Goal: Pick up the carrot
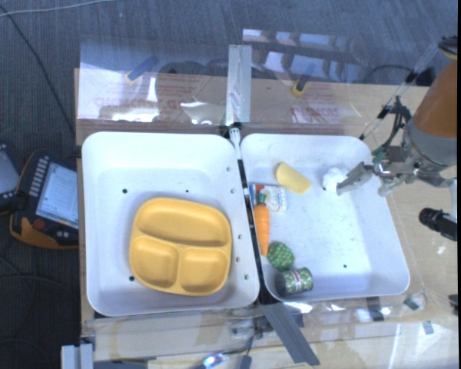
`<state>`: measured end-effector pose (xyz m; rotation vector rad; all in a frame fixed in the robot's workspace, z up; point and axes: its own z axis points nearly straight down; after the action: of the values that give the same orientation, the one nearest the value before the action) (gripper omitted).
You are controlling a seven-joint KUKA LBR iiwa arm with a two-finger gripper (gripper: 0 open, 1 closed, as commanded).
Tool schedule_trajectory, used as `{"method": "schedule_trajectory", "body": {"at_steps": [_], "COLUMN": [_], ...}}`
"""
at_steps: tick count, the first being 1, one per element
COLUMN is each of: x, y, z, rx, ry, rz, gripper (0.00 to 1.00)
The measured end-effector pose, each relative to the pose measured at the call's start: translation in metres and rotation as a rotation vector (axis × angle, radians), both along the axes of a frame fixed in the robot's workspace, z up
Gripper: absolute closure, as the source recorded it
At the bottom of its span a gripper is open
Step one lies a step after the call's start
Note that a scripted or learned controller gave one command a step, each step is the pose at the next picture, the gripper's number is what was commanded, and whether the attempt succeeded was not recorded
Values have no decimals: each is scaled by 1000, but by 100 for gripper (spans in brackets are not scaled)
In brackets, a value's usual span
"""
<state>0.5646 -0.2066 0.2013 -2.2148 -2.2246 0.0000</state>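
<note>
we see the carrot lying along the right bin's 9 o'clock wall, a green item just at its 5 o'clock. gripper sits well apart at the carrot's 2 o'clock; open or closed, we cannot tell. approach step; next move needs travel toward 8 o'clock, then descent.

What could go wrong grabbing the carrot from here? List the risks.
1. The carrot lies tight against the right bin's left wall, so a finger may strike the wall.
2. A green item and a small packet crowd its ends; either could be nudged or grabbed instead.
</note>
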Motion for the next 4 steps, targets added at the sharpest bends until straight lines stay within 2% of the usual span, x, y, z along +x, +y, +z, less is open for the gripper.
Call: {"method": "schedule_trajectory", "body": {"at_steps": [1, 2, 3, 4], "x": [-21, -19, -24, 34], "y": [37, 38, 95, 159], "z": [-111, -100, -31, -18], "rx": [-6, -5, -1, -1], "ry": [-12, -18, -1, -1], "rz": [299, 299, 311, 418], "gripper": [0, 100, 100, 100]}}
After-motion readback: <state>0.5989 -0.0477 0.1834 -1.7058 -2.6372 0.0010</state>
